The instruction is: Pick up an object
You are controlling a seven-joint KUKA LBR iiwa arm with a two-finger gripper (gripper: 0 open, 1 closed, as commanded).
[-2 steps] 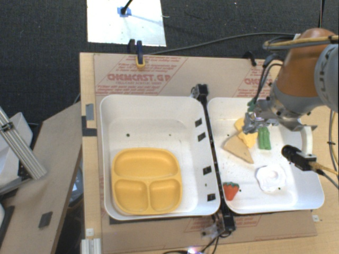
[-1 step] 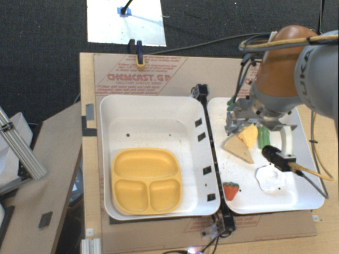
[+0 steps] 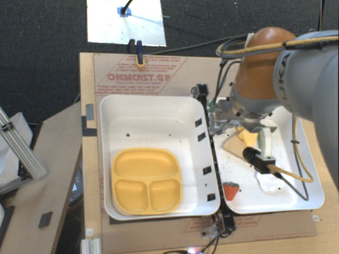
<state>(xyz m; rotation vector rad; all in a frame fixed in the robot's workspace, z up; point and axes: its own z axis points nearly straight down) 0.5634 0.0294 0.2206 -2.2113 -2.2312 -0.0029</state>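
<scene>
The pick looks unfinished — the gripper point(image 3: 241, 128) sits low at center-right in the right bin point(image 3: 310, 187), its grasp impossible to tell, beside a yellow wedge point(image 3: 247, 137), while the strawberry toy point(image 3: 231, 190) lies lower down, untouched.

The arm point(image 3: 288, 73) runs off the right edge of the camera view, and its bulk covers the upper half of the right bin point(image 3: 307, 192) — that bin's far wall and back corners are hidden beneath it. The gripper point(image 3: 241, 121) sits under the wrist, its fingertips masked by the housing above. Just below the wrist, a pale yellow piece point(image 3: 247, 137) and a tan wedge point(image 3: 233, 146) are partly covered, so their full outlines are unclear. Below these, a white object point(image 3: 269, 182) blends into the bin floor — its shape cannot be told.
</scene>
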